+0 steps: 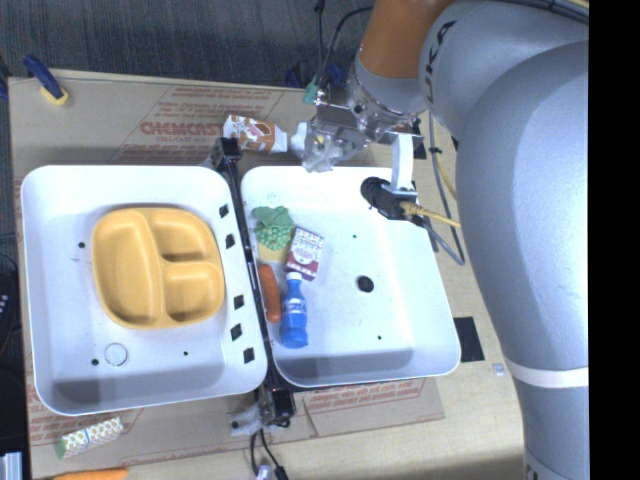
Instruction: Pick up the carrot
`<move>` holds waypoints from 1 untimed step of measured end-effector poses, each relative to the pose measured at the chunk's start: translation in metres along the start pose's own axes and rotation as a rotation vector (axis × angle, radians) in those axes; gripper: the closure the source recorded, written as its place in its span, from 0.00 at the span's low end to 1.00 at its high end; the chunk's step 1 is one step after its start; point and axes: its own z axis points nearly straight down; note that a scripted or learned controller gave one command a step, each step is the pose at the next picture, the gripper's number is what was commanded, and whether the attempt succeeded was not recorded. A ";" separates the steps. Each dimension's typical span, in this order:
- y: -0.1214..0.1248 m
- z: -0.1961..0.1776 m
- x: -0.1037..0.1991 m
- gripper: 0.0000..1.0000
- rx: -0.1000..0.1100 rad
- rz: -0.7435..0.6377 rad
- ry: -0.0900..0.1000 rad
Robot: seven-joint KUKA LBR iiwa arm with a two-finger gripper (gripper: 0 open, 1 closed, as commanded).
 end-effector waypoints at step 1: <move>0.020 0.039 -0.080 1.00 -0.002 -0.096 0.001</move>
